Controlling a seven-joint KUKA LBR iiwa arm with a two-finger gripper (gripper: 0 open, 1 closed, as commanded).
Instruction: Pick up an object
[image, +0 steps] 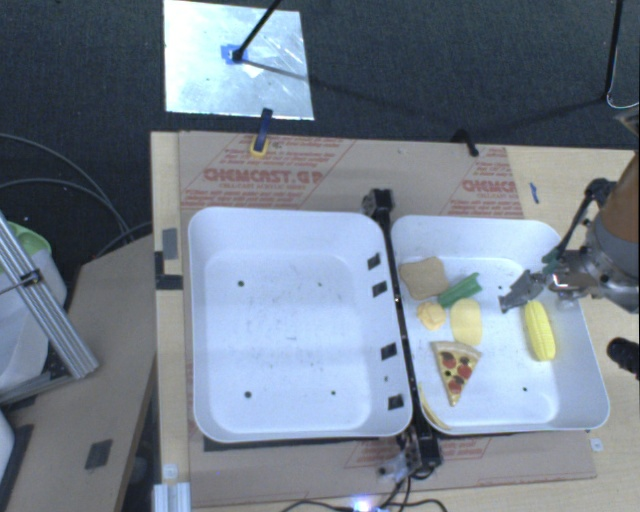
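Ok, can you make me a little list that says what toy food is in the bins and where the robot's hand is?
left bin: white, bare floor in view
right bin: white, holds the toy food
pizza slice: near the front, by the divider
corn cob: yellow, toward the right side
tan piece: near the back, by the divider
green piece: beside the tan piece
yellow pieces: middle of the bin
gripper: over the right bin, just above the corn cob, holding nothing

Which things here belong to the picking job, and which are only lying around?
Job: gripper; right bin with corn, pizza slice, yellow pieces, green piece, tan slice.
Lying about: left bin, cardboard, metal sheet.
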